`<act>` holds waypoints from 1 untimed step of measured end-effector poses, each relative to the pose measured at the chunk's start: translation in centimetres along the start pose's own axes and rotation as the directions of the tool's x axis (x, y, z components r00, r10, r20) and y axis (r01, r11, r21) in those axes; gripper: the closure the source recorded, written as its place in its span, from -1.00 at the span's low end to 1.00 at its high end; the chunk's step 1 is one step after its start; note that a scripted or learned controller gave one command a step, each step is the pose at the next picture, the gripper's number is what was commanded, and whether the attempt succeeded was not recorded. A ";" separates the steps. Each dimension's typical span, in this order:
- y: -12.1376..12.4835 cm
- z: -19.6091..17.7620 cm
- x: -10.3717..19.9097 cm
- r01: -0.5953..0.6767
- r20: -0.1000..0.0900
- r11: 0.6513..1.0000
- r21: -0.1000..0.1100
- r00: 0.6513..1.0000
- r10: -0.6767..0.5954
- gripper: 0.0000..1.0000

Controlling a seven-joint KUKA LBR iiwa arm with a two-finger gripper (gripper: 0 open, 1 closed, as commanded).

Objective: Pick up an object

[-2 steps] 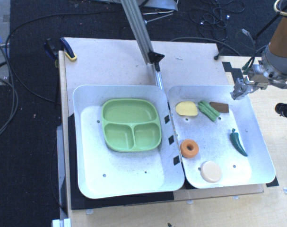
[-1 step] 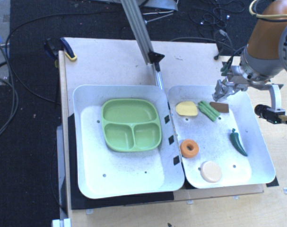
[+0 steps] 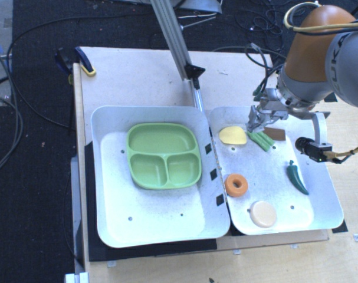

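end effector (image 3: 256,124) low in the right bin (image 3: 320,214), honestly can't tell its state | nearest pick: green stick (image 3: 262,140) just below it, yellow piece (image 3: 232,135) and brown block (image 3: 275,134) crowding either side | risk: clips a neighbour, nudges the stick away, comes up with nothing

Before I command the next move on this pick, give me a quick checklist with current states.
1. Gripper over the right bin: ok, at its far end.
2. Target nearby: ok, green stick and yellow piece lie just below the gripper.
3. Object held: cannot tell, nothing visibly between the fingers.
4. Finger state: cannot tell.
5. Neighbours crowding: not ok, a brown piece touches the green stick.
6. Other items apart: ok, donut, pepper and white disc lie nearer the front.
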State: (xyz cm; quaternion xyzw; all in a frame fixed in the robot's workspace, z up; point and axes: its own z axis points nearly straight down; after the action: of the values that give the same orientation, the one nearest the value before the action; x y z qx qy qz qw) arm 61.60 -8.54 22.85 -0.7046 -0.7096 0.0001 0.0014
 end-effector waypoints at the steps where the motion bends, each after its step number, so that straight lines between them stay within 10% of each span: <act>1: -0.3 -1.0 5.4 0.001 0.000 1.000 -0.002 1.000 -0.001 1.00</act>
State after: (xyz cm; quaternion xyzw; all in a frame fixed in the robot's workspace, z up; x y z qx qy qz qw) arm 61.23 -3.11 23.82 -0.7042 -0.7100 -0.0007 0.0007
